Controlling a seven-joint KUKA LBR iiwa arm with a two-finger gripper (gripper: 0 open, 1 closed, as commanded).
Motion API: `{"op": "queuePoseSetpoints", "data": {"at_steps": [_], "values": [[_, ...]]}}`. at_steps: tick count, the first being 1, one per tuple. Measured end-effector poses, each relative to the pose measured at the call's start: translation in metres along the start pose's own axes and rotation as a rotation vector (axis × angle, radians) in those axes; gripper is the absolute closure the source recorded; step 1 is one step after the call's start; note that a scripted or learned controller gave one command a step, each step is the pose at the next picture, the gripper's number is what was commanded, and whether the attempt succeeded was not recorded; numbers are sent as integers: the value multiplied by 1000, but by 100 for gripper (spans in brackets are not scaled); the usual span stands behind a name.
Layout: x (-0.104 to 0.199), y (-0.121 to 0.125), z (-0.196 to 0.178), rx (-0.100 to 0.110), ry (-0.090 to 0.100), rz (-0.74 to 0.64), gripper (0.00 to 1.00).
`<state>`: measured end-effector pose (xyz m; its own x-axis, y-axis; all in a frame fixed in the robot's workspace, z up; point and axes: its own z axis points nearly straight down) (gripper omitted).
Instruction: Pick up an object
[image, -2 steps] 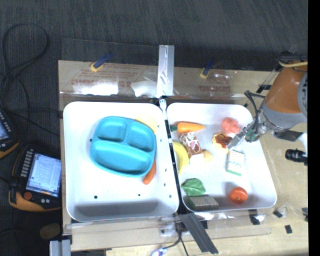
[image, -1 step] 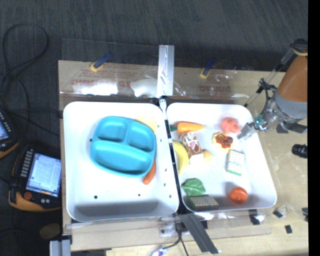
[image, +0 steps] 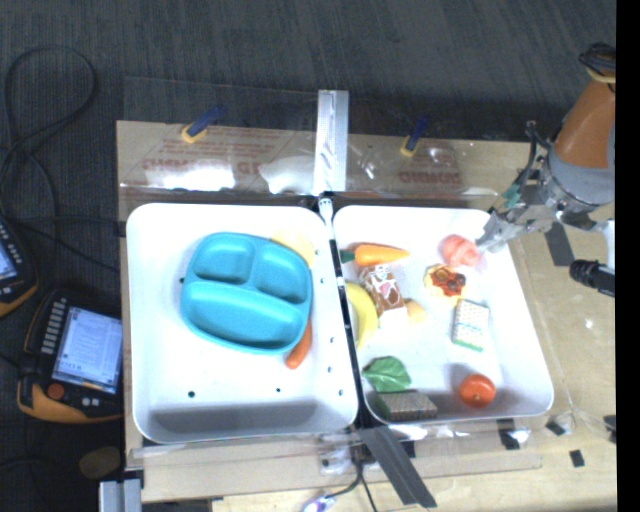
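Note:
My gripper (image: 497, 232) hangs over the upper right corner of the right bin (image: 530, 330), pointing down and to the left. Its tip sits just to the right of a pink soft object (image: 457, 250), very close to it, and I cannot tell whether they touch. Nothing shows in the gripper's grasp. Below the pink object lies a small yellow, orange and black toy (image: 445, 280). An orange carrot (image: 380, 253) lies at the bin's upper left, with a banana (image: 362, 312) and a brown and white snack (image: 385, 288) below it.
The right bin also holds a green-and-white box (image: 470, 325), a red tomato (image: 478, 390), a green leaf (image: 387, 374) and a brown block (image: 406, 405). The left bin (image: 150, 390) carries a blue divided plate (image: 247, 290) with an orange piece (image: 298, 351) at its edge.

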<state>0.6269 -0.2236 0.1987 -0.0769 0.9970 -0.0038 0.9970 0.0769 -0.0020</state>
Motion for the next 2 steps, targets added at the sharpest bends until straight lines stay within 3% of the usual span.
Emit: {"op": "queuePoseSetpoints", "data": {"at_steps": [1,2], "values": [[0,0,0,0,-1,0,0],[19,13,102,-4,3,179,0]]}}
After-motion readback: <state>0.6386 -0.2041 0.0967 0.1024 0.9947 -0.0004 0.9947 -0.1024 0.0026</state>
